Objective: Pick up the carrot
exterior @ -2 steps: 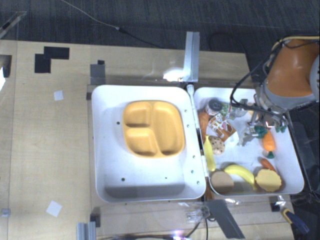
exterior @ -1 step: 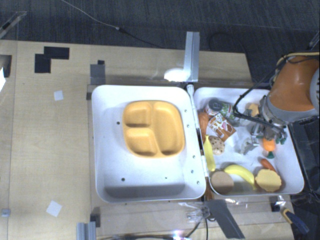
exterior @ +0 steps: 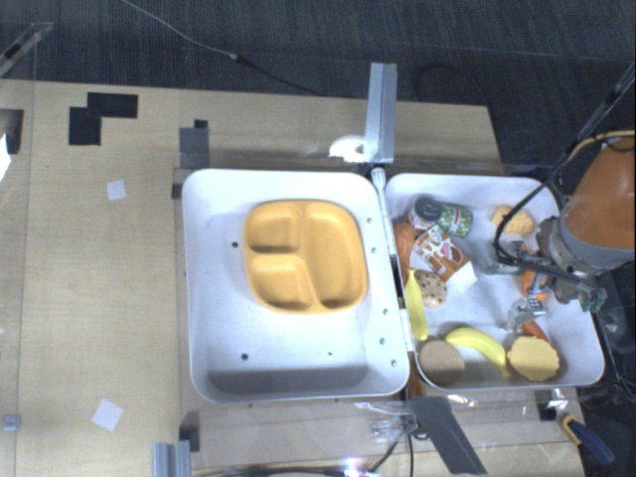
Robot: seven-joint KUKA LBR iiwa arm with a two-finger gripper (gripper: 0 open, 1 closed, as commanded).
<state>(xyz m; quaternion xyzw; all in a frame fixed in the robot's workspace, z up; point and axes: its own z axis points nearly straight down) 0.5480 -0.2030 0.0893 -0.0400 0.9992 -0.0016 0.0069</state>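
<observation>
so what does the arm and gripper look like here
The arm has a rounded orange band over a grey wrist section. Black cables loop around it on the left and upper side. The gripper below is dark and metallic with small silver parts; finer detail is too blurred to make out.

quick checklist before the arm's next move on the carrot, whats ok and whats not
1. Carrot located, in the right bin by the hand: ok.
2. Hand placed over the carrot: ok, it sits right at it.
3. Carrot between the fingers: cannot tell, the arm hides it.
4. Carrot lifted off the bin floor: cannot tell.
5. Room around the carrot: not ok, the yellow round fruit and banana lie close below it.
6. Yellow plate in the left bin out of the way: ok.
</observation>
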